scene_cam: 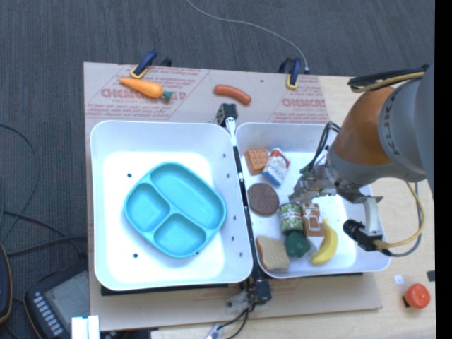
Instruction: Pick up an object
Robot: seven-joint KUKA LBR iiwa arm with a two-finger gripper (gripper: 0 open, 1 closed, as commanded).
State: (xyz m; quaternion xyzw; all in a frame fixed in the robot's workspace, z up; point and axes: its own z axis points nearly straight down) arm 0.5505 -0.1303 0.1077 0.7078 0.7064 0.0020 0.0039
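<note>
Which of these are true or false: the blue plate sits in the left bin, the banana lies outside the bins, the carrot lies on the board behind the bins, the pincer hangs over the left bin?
1. The blue plate sits in the left bin. True.
2. The banana lies outside the bins. False: it lies in the right bin, near the front.
3. The carrot lies on the board behind the bins. True.
4. The pincer hangs over the left bin. False: it is over the right bin, above the can.

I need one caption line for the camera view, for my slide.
KUKA arm's gripper hovers over toy food in the right bin; a blue divided plate lies in the left bin.
</note>
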